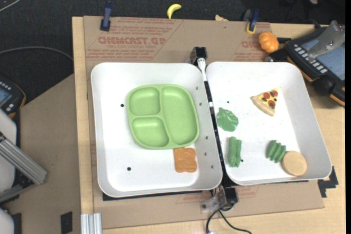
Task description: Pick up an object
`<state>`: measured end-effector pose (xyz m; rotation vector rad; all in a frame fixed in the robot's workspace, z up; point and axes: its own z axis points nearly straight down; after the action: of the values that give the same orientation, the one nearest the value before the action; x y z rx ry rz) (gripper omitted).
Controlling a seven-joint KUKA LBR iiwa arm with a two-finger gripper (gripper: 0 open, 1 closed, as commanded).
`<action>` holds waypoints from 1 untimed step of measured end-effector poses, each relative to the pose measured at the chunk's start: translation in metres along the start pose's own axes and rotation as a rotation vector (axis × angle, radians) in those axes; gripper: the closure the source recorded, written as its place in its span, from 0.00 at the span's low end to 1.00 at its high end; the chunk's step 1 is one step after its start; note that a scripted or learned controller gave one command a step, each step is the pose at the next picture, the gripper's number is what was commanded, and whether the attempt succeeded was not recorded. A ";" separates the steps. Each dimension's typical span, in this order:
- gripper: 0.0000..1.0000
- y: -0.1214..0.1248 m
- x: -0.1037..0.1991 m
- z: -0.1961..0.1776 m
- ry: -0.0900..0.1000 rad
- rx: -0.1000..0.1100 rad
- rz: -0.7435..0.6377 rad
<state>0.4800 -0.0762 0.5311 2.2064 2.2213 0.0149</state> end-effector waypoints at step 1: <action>0.00 0.000 0.010 -0.005 0.000 0.009 0.006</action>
<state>0.4797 -0.0666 0.5358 2.2172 2.2193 0.0046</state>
